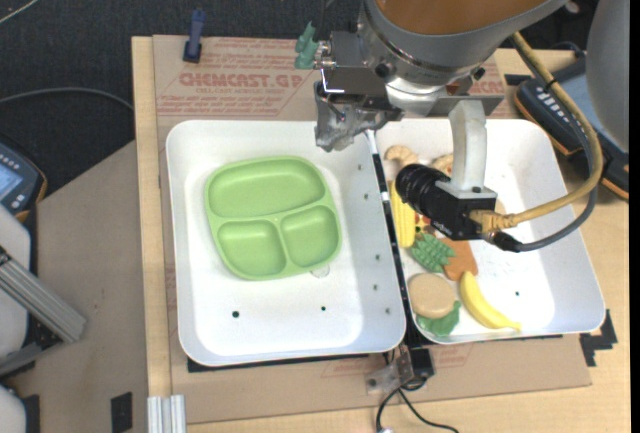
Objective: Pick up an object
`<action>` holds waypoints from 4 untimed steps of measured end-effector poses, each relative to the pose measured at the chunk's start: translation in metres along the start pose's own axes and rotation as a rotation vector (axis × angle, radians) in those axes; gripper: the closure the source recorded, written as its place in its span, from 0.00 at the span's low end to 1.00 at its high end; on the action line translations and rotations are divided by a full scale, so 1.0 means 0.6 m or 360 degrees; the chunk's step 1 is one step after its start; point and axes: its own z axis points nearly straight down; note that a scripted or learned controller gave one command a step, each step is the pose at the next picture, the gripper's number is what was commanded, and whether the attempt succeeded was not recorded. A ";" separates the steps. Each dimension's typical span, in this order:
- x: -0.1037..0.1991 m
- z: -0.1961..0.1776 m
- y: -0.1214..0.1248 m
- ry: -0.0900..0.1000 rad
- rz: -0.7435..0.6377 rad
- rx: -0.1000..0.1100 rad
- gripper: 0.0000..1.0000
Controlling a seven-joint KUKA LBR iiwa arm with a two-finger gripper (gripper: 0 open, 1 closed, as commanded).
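Note:
My gripper [338, 129] hangs below the grey and orange wrist, over the back edge of the left bin [190, 221] near the divider between the bins. Nothing is seen held in it. The right bin [560, 221] holds several toy foods: a yellow corn cob [402, 219], a green ridged piece [432, 249], an orange piece [463, 264], a yellow banana [487, 307], a round tan disc [432, 295] on a green leaf, and a beige piece [399, 157] at the back. A black unit [440, 203] on the arm covers part of this pile.
A light green divided plate [270, 216] lies in the left bin, left of the gripper. Both bins rest on a cardboard sheet [240, 71]. A yellow hose [560, 201] and black cables cross the right bin. A blue clip [194, 36] sits at the cardboard's back edge.

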 end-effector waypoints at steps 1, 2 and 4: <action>0.058 -0.090 0.000 -0.0002 -0.0004 0.0009 1.00; -0.011 0.060 -0.003 -0.0018 0.0011 0.0039 1.00; -0.062 0.093 -0.002 -0.0009 0.0003 0.0021 1.00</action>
